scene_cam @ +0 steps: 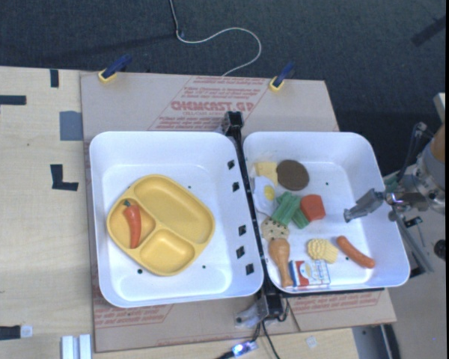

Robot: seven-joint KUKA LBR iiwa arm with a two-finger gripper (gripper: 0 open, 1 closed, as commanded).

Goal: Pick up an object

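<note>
The right bin (pixel 357 145) holds several toy foods: a brown disc (pixel 292 174), a green piece (pixel 287 208), a red block (pixel 313 208), a yellow corn cob (pixel 322 250), an orange sausage (pixel 355 252), a drumstick (pixel 280 258) and a small carton (pixel 310 274). My gripper (pixel 361 206) hangs over the right side of this bin, just above the sausage and to the right of the red block. Nothing shows held in it. The arm comes in over the bin's right rim.
The left bin (pixel 120 146) holds a yellow divided plate (pixel 181 204) with a red chili pepper (pixel 132 221) in its left compartment. A black divider (pixel 243 200) runs between the bins. Both sit on a cardboard sheet (pixel 202 103).
</note>
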